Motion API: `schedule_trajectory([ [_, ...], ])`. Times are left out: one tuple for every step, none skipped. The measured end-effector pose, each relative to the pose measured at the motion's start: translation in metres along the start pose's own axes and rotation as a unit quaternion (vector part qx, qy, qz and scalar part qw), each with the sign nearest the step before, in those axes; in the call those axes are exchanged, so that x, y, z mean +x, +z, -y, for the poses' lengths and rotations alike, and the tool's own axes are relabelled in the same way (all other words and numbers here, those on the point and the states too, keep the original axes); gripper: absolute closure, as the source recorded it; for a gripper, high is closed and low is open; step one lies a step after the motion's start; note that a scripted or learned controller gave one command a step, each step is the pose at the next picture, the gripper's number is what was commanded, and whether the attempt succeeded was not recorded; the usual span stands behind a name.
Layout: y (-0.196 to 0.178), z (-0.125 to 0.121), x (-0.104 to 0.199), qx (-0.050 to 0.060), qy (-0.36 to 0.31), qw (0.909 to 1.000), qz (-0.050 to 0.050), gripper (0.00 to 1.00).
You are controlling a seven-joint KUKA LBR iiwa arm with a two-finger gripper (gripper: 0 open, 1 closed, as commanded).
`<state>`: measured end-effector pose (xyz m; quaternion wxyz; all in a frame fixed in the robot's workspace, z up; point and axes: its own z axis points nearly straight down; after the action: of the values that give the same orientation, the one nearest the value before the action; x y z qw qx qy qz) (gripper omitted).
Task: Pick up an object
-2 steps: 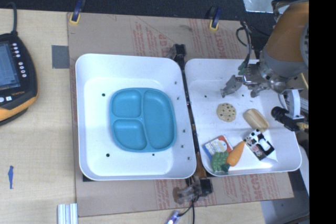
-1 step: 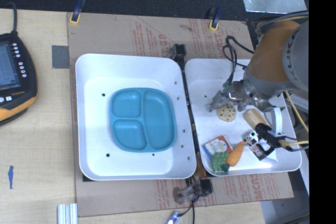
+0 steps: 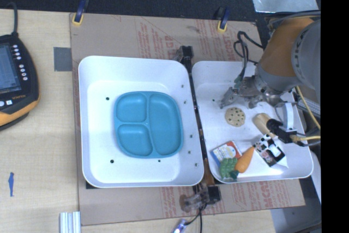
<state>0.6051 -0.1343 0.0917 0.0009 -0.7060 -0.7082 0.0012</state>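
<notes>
Gripper at right bin's twelve o'clock, grip state unclear | I fear pushing the cookie at its six o'clock instead of grasping it.

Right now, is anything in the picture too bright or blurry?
Camera view: the white bins glare bright, almost washed out; the blue plate stays clear, soft shadow around it; the arm looks a bit blurry; the cookie and carrot are sharp enough to tell apart.
</notes>
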Motion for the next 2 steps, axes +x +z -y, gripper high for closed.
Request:
schedule_trajectory([
  [0.000,0.037,0.037,0.001,-0.002,1.0000,0.000,0.00],
  [-0.014,0.035,0.034,-0.002,-0.002,1.0000,0.002,1.00],
])
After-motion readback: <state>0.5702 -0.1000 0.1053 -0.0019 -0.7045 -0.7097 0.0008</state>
